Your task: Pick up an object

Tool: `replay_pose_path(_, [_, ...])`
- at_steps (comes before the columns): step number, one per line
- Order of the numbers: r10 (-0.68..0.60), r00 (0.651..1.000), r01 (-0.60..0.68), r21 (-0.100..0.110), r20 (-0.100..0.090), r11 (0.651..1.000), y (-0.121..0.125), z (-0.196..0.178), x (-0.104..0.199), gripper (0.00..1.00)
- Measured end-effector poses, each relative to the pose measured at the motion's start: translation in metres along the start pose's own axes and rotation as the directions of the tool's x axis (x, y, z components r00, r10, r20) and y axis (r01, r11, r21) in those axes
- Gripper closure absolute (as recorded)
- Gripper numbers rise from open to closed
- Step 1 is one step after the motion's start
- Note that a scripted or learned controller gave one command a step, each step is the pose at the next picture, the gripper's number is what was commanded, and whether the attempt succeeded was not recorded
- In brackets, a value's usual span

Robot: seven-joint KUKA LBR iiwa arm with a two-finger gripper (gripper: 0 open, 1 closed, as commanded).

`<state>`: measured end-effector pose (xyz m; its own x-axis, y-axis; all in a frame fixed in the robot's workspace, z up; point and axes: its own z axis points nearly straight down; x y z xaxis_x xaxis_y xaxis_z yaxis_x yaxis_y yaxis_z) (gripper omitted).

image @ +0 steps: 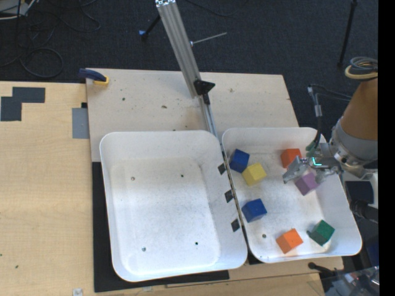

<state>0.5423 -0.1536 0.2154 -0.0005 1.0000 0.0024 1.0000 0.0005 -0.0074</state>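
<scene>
Purple block (305,183), a small pale-violet cube tilted on one edge, lies in the right bin (345,236) directly under the tool (307,165), which hangs over it from the right; whether the tool's grip is spread or closed, or has hold of the block, cannot be told. Just above the purple block and touching the tool's outline sits an orange block (289,157). To the left of the purple block are a yellow block (253,174) and a blue block (239,160), close together. Lower left of it rests a second blue block (254,209). Below it lie another orange block (289,240) and a green block (321,232).
</scene>
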Motion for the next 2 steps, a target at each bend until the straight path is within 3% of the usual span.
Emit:
replay_pose_path(1, [0.003, 1.000, -0.003, -0.004, 0.001, 1.000, 0.001, -0.002, -0.001, 0.00])
replay_pose_path(2, [0.005, 1.000, -0.005, 0.001, 0.000, 1.000, 0.003, 0.050, 0.008, 0.00])
